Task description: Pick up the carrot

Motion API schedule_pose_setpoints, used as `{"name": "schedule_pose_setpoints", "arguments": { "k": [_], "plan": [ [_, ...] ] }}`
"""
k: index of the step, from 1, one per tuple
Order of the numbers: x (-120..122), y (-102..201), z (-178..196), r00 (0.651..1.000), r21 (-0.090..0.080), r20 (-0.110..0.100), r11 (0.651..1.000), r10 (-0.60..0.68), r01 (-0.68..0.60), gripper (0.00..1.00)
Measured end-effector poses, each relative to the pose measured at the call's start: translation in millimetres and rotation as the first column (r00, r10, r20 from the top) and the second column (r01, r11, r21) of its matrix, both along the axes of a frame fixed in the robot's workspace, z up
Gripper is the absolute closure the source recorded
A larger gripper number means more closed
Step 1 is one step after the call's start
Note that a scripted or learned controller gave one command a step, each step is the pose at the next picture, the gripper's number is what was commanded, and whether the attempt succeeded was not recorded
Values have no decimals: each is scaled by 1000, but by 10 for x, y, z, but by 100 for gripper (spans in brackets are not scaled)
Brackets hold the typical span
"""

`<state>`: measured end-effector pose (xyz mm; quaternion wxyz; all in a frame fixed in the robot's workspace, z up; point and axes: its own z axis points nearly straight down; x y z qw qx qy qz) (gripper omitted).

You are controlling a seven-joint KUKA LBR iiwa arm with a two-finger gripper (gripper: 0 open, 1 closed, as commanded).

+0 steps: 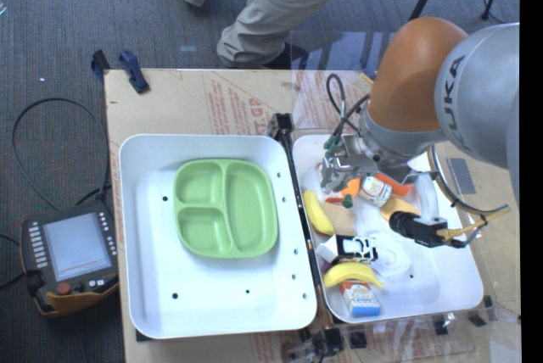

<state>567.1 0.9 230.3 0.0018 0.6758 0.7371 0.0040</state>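
Observation:
The carrot (338, 199) looks like a small orange piece with a green end. It lies near the left side of the right bin (462, 281), between a banana (318, 213) and a white bottle with an orange label (377, 190). My gripper (338, 175) hangs just above the carrot, low over the bin, with the grey arm and its orange band reaching in from the right. The gripper body hides part of the carrot. I see nothing lifted in the gripper.
The right bin is crowded: a second banana (352, 274), a small blue and red box (361, 300), a black and white packet (358, 248), a tan slab (356, 219) and crumpled clear plastic (395, 259). A green divided plate (226, 207) sits in the left bin (144, 285). A person stands behind the bench.

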Motion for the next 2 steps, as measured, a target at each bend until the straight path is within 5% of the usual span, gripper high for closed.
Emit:
{"name": "schedule_pose_setpoints", "arguments": {
  "k": [1,2],
  "plan": [
    [-414,-477,-234,991,-2,-14,992,130,-130,100],
    [-804,-327,-88,923,-5,-18,924,-383,383,100]
  ]
}}
